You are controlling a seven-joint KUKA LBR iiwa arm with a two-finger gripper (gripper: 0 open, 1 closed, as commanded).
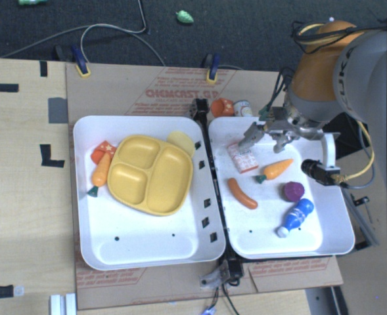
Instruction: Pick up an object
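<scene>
My gripper (267,140) hangs open over the back of the right bin (324,241), its two grey fingers spread with nothing between them. Just below its left finger lies a small pink-and-white packet (243,158). A toy carrot (276,169) rests under the right finger. Further forward in the same bin lie an orange-red sausage (242,193), a purple round fruit (293,191) and a blue-and-white bottle (295,218).
The left bin (140,245) holds a yellow divided plate (149,174), a second carrot (100,172), a red piece (102,151) and a pale yellow object (181,141). Small items (231,107) sit behind the bins. The arm's orange band (319,71) looms at right.
</scene>
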